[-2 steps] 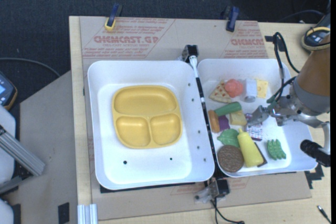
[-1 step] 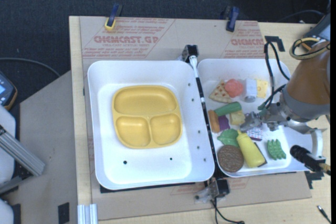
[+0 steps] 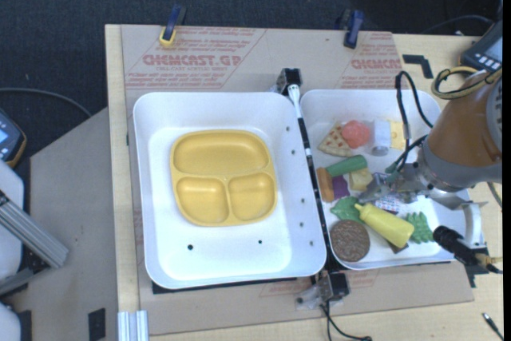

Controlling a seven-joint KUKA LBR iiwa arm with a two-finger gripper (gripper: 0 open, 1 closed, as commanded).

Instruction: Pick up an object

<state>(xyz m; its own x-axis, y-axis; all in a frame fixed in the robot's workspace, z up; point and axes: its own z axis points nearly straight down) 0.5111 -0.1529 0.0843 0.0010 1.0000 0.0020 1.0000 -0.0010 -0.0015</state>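
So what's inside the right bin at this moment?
The right bin holds toy food: a pizza slice, pink piece, green piece, yellow bottle and brown disc. The gripper and arm cover whatever lies beneath them.

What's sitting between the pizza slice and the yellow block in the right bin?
In the camera view, a pink ball lies between the pizza slice and the yellow block.

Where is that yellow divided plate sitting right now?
The yellow divided plate lies in the middle of the left white bin, seen from the overhead camera, apart from the toy food in the right bin.
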